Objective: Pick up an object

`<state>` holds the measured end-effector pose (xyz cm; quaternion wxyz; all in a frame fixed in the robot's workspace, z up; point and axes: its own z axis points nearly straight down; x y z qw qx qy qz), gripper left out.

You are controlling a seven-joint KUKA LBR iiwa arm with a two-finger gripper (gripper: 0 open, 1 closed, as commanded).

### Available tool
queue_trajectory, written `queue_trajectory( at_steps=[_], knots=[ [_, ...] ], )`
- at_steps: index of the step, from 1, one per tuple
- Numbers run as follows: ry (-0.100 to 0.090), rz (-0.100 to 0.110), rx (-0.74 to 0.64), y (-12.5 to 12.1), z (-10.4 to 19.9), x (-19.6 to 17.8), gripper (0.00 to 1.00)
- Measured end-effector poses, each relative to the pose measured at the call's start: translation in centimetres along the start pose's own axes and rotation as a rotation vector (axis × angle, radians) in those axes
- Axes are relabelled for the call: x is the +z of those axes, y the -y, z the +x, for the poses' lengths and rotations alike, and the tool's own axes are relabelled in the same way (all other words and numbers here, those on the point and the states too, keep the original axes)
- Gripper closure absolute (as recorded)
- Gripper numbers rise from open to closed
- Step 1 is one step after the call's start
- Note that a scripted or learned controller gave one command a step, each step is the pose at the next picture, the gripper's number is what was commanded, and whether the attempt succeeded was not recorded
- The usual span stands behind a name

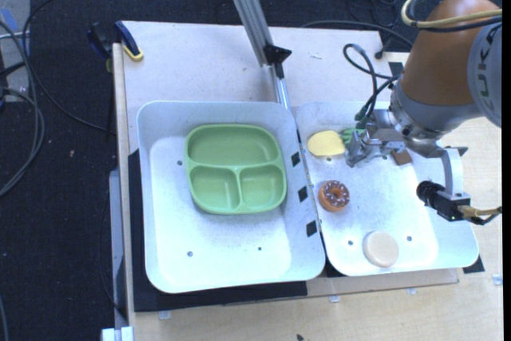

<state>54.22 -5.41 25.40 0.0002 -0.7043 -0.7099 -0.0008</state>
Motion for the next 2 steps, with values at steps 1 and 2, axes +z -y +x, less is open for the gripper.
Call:
queue_trajectory(
  at_steps=[1,2],
  knots=[
    [0.0,-0.001,-0.001,-1.3,5.8,-0.1,1.0],
    [0.0,-0.001,-0.001,-3.3,11.1,0.1,1.0]
  ],
)
